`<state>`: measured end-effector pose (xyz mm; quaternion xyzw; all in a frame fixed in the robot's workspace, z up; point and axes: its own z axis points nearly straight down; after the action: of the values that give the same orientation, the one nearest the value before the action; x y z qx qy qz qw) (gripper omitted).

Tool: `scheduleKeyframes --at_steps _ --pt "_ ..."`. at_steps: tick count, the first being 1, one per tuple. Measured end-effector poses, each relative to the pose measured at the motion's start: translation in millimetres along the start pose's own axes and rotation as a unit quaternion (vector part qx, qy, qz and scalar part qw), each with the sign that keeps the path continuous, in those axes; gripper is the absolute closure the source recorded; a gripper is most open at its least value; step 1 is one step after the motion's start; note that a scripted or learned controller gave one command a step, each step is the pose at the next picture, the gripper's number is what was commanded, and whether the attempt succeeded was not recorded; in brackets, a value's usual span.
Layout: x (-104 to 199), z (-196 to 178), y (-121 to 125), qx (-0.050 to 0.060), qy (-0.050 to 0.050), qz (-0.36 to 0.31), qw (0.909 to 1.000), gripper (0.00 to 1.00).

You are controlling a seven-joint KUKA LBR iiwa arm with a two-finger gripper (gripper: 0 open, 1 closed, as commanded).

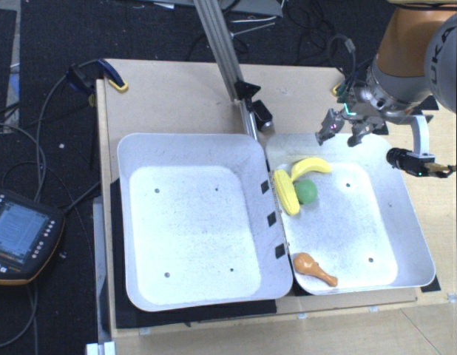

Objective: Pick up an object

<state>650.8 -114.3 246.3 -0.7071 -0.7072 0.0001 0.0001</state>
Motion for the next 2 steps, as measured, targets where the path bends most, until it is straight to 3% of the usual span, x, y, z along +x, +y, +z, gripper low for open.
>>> scheduleKeyframes --at_steps 1,2 --pt "0.0 0.0 0.0 0.000 0.000 0.000 1.0000 0.00" --pt "8.8 47.2 -2.8 0.002 0.000 0.000 1.0000 0.00"
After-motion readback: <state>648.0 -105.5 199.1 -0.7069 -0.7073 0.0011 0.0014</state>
